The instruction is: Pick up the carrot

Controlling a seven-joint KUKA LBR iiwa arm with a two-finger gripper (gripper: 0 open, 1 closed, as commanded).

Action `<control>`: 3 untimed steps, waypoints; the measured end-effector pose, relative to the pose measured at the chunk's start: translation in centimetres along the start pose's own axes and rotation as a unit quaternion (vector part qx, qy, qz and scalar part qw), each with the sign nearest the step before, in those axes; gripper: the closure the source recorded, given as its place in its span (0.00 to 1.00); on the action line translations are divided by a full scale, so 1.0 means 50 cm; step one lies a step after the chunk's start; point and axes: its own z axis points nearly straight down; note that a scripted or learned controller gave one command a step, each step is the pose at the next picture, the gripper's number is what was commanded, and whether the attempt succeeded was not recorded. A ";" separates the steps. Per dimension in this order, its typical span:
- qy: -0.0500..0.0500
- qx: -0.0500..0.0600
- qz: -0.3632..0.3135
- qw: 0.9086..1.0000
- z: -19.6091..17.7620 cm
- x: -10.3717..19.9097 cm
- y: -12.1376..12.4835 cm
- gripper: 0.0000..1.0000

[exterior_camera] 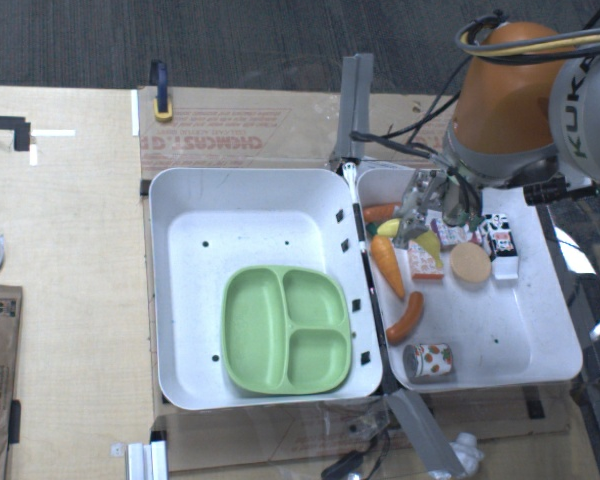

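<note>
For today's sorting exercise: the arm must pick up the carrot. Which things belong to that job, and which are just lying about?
Belongs to the job:
carrot
gripper

Just lying about:
green plate
sausage
can
round biscuit
black-and-white carton

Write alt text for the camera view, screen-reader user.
The gripper hangs over the right bin, just above the carrot, which lies among a sausage, a can and other small items. The left bin holds a green divided plate.
</note>
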 end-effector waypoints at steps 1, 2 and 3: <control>0.001 0.000 -0.156 0.988 -0.014 0.096 0.090 1.00; -0.001 -0.001 -0.362 0.932 -0.126 0.022 0.141 1.00; 0.000 -0.001 -0.453 0.892 -0.145 0.083 0.018 1.00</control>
